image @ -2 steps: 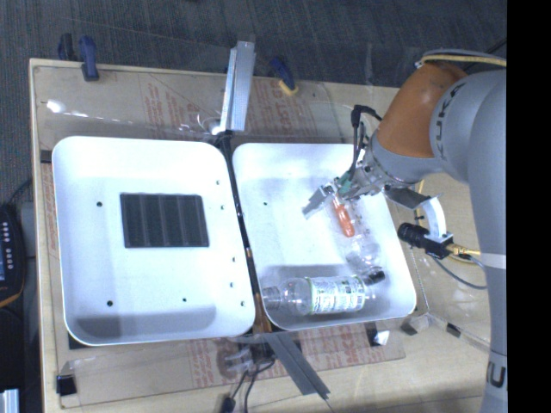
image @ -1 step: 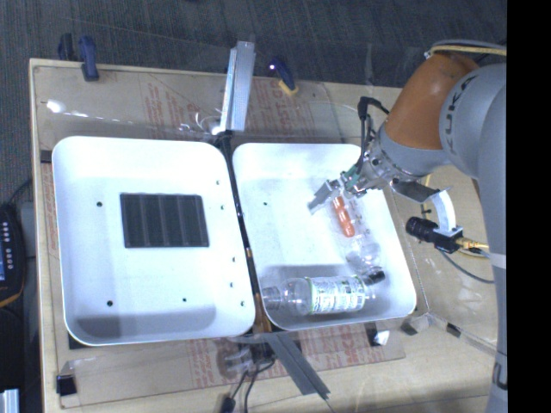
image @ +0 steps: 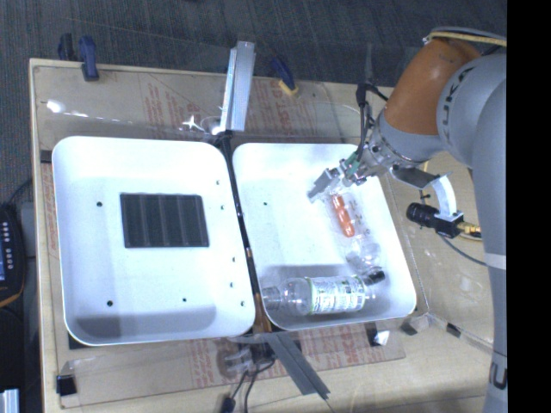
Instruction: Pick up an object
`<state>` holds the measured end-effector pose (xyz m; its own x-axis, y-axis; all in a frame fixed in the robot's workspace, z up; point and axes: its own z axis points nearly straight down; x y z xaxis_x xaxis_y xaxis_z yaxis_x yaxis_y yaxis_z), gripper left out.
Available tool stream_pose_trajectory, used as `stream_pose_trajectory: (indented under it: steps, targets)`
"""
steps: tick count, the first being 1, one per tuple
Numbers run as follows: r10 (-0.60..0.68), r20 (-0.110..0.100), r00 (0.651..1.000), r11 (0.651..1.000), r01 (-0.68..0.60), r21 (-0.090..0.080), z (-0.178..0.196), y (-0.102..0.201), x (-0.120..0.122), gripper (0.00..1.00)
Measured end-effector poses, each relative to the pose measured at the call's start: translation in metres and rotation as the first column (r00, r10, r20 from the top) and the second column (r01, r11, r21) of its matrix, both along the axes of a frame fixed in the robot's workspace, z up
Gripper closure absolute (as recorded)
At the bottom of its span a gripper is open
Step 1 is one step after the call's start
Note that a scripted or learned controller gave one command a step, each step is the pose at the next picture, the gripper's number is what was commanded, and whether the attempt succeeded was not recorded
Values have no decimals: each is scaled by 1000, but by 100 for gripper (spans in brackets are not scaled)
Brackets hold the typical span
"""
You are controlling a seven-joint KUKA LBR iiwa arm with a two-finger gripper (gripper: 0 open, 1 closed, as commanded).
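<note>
**Grasp may slip or land between the objects**

You see the gripper low over the right bin, its tip just above a small clear packet with an orange core. I cannot tell how the fingers stand; they blur into the white floor, and nothing shows between them, so count nothing as held. A small clear piece with a dark cap lies just below the packet, and a clear bottle lies on its side along the near wall.

The packet looks slick and flat, so a closing pinch may skid off it. Coming down off-centre may push it toward the right wall. The bottle, if chosen, may roll. The left bin holds a dark ribbed pad, well apart from the arm.
</note>
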<state>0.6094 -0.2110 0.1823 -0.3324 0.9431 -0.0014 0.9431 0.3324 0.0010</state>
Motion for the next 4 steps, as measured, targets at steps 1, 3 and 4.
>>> stream_pose_trajectory:
  steps: [1,3,4]
  targets:
    - [96,0,995,995,-96,-1,17,2,-2,0]
    - [344,-4,939,939,-344,3,21,3,-12,0]
    - [347,-3,938,938,-347,2,32,3,-11,100]
